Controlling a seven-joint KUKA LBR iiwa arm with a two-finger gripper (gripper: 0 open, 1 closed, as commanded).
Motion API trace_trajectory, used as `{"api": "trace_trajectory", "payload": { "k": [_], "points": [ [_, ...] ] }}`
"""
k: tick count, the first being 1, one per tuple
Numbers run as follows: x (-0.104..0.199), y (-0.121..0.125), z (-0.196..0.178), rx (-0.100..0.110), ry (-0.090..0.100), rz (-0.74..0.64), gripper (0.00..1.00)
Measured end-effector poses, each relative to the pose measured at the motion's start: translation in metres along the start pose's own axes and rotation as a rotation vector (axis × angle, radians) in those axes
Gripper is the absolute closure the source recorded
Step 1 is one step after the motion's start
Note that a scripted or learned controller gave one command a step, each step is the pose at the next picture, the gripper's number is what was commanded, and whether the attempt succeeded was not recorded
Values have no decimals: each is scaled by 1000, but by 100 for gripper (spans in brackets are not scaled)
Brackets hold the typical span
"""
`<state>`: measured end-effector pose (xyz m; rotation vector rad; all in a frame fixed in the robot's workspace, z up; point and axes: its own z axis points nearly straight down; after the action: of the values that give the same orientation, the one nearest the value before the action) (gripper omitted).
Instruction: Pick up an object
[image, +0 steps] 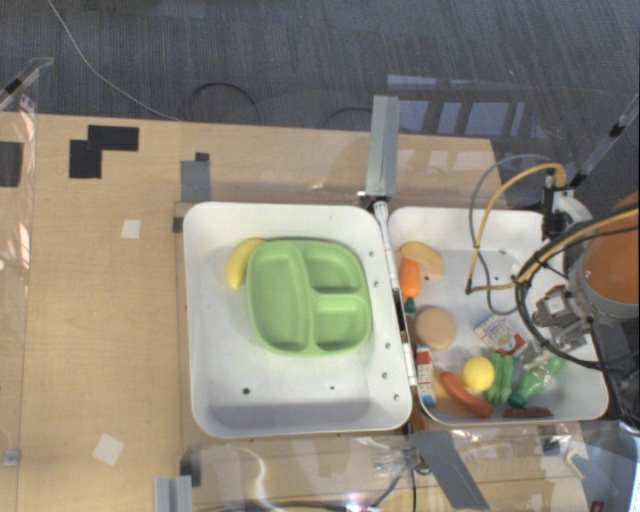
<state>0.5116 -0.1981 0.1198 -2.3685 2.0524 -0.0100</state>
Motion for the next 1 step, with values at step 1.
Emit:
{"api": "trace_trajectory", "payload": {
  "k": [1],
  "points": [
    [-54,-11,-114,5,4,-118,100]
  ]
}}
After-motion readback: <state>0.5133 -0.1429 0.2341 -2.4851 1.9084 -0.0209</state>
